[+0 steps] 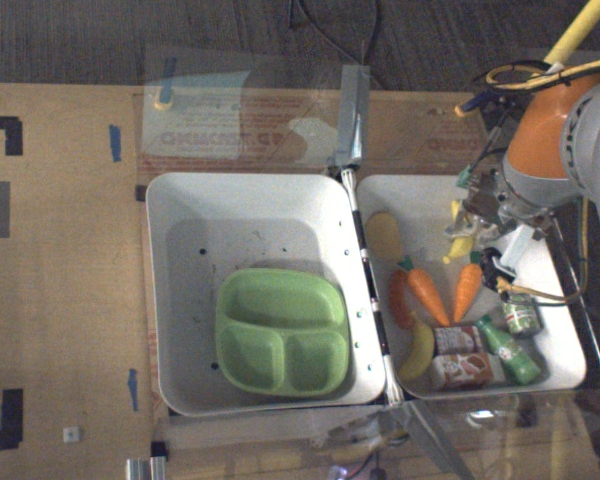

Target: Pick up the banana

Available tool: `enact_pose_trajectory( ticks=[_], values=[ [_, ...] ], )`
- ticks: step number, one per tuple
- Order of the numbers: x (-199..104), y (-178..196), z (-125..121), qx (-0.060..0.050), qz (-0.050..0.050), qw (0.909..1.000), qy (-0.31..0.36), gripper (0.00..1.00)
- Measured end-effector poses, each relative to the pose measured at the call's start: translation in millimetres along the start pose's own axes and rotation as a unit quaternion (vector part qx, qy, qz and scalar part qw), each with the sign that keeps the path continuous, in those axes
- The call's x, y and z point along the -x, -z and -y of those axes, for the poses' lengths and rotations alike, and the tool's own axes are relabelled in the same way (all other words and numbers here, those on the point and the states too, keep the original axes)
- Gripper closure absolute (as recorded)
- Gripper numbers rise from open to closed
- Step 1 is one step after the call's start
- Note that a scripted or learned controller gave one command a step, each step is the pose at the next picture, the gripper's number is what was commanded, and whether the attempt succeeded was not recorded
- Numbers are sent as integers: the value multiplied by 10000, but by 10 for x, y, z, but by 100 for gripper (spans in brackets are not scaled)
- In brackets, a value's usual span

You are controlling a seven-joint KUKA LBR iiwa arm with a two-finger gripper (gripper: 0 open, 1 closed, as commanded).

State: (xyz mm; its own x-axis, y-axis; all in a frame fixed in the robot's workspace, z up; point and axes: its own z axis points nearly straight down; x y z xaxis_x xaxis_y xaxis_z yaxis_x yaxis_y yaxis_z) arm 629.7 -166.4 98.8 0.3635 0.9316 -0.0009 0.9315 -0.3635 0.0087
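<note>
**Banana rests at the near left of the right bin; arm poised over the bin's far right**

Two white bins sit side by side on the bench point(70, 298). The left bin point(180, 218) holds a green divided tray point(280, 330) lying flat toward its near side. The right bin point(565, 363) carries a scatter of play food. The banana point(418, 348) lies near the bin's near-left corner, close to the dividing wall, with its far end just beside a dark red item point(399, 298). An orange carrot point(427, 294) lies slanted just right of that item, and a second carrot point(467, 290) stands a little farther right. Two small brown cartons point(460, 355) sit just right of the banana, with green bottles point(510, 353) beyond them. A pale yellowish round item point(383, 233) lies at the far left of this bin.

The arm enters from the right, and its end effector point(480, 218) is over the far right part of the right bin, well apart from the banana. Something yellow shows just below it; whether its fingers are spread or pressed together cannot be told.
</note>
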Motion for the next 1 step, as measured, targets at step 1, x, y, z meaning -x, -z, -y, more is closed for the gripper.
enact_pose_trajectory(
  ticks=[1],
  values=[
    [-649,1023,-164,-36,-4,10000,26,100]
  ],
)
